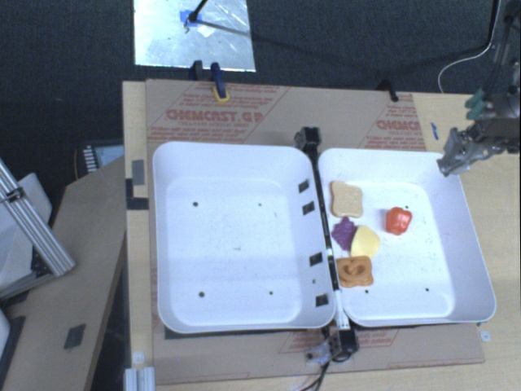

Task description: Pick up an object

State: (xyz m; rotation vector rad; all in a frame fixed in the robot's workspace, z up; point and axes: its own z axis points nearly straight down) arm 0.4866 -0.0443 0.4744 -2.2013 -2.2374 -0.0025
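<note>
Camera view showed the end effector (pixel 450 163) over the right bin's (pixel 456 300) far corner; its grip I couldn't tell. The red toy (pixel 398 220) lay apart, its neighbours clustered; a descent there could miss.

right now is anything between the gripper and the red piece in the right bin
Nothing visible. The gripper hangs above the right bin's far right corner; bare white floor lies between it and the red piece, which sits apart from the other items.
</note>
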